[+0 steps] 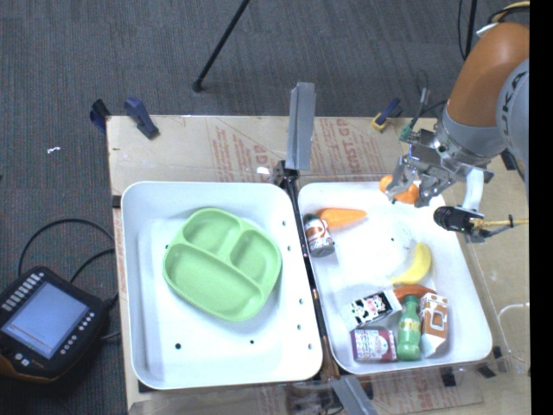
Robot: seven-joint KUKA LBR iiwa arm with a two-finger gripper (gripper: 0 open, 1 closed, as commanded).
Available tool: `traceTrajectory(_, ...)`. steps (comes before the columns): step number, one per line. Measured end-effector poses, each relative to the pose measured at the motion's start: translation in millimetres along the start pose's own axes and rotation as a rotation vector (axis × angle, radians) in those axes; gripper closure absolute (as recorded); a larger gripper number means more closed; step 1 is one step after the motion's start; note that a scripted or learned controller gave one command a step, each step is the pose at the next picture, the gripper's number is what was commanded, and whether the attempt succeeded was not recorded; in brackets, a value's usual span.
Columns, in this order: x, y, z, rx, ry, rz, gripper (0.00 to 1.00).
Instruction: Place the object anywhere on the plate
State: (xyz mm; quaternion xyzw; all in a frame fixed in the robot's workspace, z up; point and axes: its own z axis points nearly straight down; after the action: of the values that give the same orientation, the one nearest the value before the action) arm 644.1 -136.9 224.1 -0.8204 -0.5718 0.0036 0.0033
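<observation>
Here the hand [406,185] grips an orange object [406,194], orientation unclear.

Dark grey carpet floor [130,50] around a cardboard-topped bench [216,141] (blue clamps [138,115] at its edge).

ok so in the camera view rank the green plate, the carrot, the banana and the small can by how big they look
1. green plate, by far the largest
2. carrot and banana, too alike to rank
3. small can, the smallest
</observation>
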Motion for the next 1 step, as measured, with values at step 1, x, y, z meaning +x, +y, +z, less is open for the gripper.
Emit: traceTrajectory(1, 95.3, -109.5, 13.6, -0.001, 0.000, 0.009, 1.00)
